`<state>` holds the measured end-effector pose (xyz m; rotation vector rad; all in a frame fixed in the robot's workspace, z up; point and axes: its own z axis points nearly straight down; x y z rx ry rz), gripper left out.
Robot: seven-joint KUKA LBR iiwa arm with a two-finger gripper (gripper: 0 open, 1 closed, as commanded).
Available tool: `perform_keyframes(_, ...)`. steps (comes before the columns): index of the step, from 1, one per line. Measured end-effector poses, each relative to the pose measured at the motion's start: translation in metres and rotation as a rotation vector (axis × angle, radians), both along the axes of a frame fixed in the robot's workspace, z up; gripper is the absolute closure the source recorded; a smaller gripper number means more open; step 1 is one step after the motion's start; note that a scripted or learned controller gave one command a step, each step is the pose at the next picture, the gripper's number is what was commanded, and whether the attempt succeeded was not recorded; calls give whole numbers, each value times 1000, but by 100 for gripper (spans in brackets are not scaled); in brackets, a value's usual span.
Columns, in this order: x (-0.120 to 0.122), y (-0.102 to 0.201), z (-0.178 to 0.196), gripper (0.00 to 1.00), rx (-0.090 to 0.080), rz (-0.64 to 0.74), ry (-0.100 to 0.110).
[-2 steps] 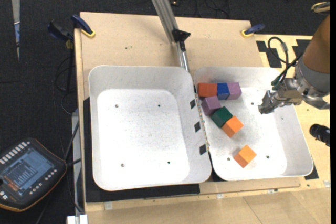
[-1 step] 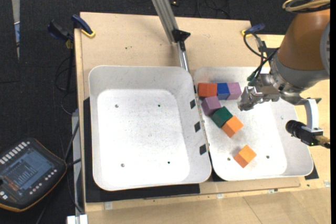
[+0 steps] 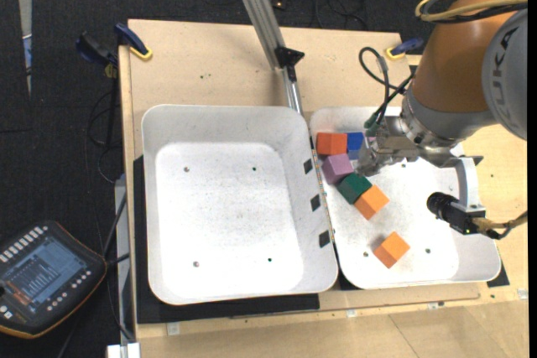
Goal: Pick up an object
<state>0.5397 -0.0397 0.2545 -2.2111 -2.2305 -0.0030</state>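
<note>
Blocks [image 3: 352,180] crowd right bin's [image 3: 436,268] left wall.

Bright, even light from overhead — the two white bins [image 3: 168,138] glow without harsh glare. Soft shadows hug the blocks [image 3: 357,184]. Dark floor beyond the desk [image 3: 218,63] swallows detail — focus slightly soft throughout.

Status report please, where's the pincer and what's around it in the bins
Pincer low in right bin, over block cluster. Orange-red block, blue block, purple block crowd together beside it. Lone orange block sits apart.
</note>
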Motion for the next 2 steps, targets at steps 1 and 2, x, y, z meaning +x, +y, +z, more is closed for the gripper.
perform_keyframes(1,-11,55,-7,100,0,0,3)
perform_keyframes(2,-9,111,-2,100,0,0,0)
